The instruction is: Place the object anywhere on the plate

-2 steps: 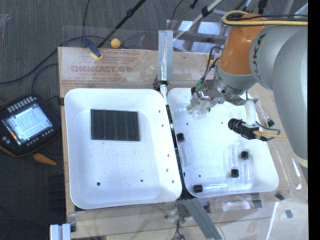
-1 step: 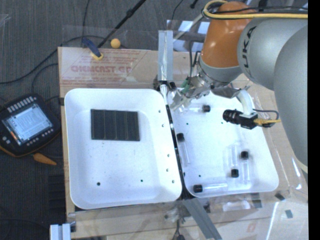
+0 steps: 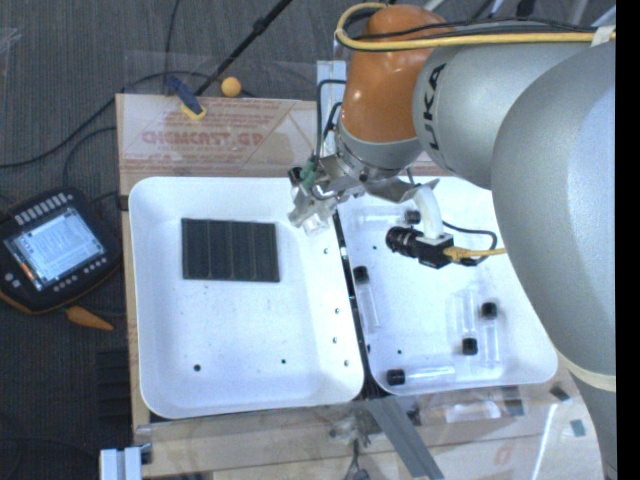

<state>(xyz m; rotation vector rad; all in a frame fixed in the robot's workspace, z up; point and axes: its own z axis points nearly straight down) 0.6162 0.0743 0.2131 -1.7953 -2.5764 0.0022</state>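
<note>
Two bins | left bin (image 3: pixel 160 368): dark plate (image 3: pixel 230 250) | right bin (image 3: pixel 520 368): clear tubes (image 3: pixel 478 330) | fingers: cannot tell

- The left bin (image 3: pixel 160 368) offers wide bare floor around the dark ribbed plate (image 3: pixel 230 250), which lies flat near its upper left.
- The arm (image 3: pixel 520 128) looms over the right bin (image 3: pixel 530 368), blocking its upper right.
- The gripper (image 3: pixel 318 208) hangs above the ridge between the bins.
- Clear tubes (image 3: pixel 475 328) crowd the right bin's lower floor.
</note>
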